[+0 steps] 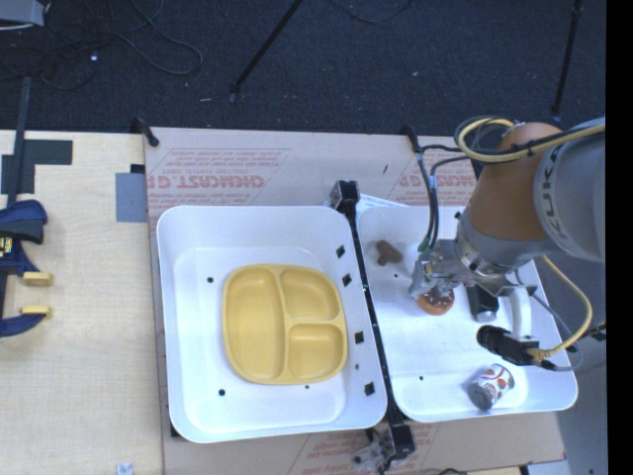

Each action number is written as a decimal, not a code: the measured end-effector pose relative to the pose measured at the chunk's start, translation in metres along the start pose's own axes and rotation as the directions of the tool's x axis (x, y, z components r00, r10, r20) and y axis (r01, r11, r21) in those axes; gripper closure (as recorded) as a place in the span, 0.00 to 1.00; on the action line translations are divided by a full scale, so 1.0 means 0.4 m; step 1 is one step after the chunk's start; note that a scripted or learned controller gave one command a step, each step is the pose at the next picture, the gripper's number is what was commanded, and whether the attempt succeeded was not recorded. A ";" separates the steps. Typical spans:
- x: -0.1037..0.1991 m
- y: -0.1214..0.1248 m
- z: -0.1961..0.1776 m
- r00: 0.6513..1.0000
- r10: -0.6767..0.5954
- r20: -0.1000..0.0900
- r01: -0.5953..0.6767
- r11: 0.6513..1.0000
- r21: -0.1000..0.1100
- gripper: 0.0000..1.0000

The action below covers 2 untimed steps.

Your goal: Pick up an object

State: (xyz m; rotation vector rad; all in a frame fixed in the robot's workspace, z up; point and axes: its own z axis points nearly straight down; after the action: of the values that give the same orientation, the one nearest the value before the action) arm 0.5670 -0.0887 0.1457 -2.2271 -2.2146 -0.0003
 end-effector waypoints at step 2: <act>0.010 0.010 -0.204 1.000 -0.006 0.000 0.006 1.000 -0.001 1.00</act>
State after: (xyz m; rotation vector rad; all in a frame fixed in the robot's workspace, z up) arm 0.5713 -0.0849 0.2272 -2.2216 -2.2220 -0.0014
